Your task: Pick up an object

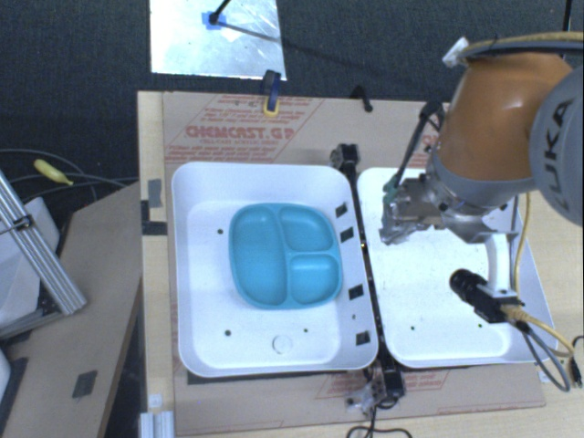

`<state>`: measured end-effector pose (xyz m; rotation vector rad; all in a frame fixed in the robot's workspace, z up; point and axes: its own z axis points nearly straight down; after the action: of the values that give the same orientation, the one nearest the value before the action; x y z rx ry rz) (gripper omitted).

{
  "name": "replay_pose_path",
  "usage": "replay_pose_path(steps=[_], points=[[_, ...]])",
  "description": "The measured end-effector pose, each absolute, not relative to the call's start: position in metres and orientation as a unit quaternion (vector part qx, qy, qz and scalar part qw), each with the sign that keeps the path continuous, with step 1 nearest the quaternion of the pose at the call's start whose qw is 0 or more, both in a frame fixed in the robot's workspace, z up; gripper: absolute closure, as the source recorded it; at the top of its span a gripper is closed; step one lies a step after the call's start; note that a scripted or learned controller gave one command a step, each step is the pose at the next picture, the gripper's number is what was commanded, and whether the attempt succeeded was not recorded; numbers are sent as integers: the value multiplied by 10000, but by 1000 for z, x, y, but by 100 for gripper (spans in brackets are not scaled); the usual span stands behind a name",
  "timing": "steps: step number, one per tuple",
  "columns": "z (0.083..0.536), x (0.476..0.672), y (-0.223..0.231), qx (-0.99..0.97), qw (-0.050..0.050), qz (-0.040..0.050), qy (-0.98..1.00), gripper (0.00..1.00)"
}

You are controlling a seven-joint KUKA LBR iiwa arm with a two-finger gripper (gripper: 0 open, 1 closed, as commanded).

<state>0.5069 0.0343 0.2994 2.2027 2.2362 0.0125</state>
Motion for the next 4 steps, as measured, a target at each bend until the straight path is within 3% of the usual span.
replay_pose_path(steps=[1,2,3,4], points=[[344,487,49,7045,17,31,7097,100],[405,487,126,7026,14,47,7116,100],[445,487,164,7044,11,32,7098,100],[476,487,157,7049,10,25,7093,100]])
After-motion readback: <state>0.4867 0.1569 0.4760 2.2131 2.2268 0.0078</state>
